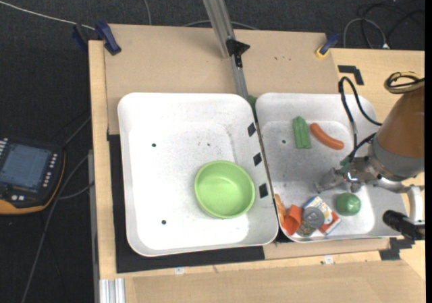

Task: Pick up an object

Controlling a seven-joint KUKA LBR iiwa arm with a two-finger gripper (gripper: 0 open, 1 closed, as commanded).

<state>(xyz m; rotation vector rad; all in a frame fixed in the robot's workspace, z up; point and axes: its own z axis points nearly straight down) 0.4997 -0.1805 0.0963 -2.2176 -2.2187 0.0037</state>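
My gripper (339, 180) hangs low over the right bin (283, 109), near its right side, on the grey arm with the orange band. Just below it lies a green ball (349, 204). A green stick-shaped piece (301, 132) and an orange sausage-shaped piece (327, 138) lie toward the bin's far side. At the front edge sit an orange piece (291, 218), a round grey-lidded item (312, 217) and a small colourful packet (325, 211). Nothing visible sits between the fingers.
The left bin (148, 126) holds a light green bowl (225, 189) near its front right. A metal pole (216, 5) rises from the bench behind the bins. A handheld pendant (27, 173) lies off the bench at left.
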